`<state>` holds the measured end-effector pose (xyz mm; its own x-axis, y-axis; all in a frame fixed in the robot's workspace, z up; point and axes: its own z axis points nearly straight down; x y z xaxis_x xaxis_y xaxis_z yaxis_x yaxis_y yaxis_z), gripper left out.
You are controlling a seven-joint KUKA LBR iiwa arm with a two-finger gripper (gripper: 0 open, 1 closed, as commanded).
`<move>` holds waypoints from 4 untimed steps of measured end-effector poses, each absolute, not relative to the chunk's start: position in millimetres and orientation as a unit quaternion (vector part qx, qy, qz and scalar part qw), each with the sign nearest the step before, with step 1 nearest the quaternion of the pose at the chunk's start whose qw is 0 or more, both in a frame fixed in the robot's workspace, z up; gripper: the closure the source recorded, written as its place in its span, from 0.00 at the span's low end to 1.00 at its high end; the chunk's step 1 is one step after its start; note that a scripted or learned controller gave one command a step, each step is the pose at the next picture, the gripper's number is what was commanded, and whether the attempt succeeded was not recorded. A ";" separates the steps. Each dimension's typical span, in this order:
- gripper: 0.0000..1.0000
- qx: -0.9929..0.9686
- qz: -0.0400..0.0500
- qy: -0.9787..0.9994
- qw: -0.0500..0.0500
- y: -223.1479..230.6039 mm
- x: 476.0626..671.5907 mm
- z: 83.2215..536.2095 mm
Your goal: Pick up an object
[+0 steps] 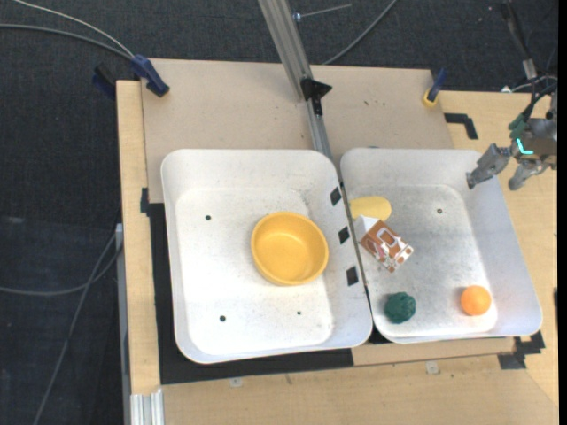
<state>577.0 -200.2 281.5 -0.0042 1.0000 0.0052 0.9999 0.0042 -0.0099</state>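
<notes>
- the gripper (504, 168) sits at the far right rim of the right bin (443, 321), fingers spread apart with nothing between them
- no object is picked yet; every candidate lies to the gripper's left and nearer the camera
- closest to it is the orange ball (476, 300), down by the near edge, well apart from the rest
- further left are a dark green ball (400, 306), a brown and white box (386, 244) lying tilted, and a yellow lump (370, 207) touching or almost touching that box
- the yellow bowl (289, 248) is farthest away, alone in the left bin (204, 326)
- risk: both balls are round and would likely roll or squirt out if the fingers close off centre
- risk: going for the box or the lump, a finger may come down on the neighbour and push both against the bin wall
- risk: the orange ball is near the bin's sloped edge, so a finger could strike the rim on the way down
</notes>
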 end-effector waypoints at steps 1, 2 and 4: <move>0.00 -0.706 0.001 -0.709 0.005 -200.3 577.2 281.9; 0.00 -0.705 0.004 -0.709 0.008 -188.0 578.4 230.0; 0.00 -0.707 0.004 -0.708 0.010 -182.1 563.0 113.6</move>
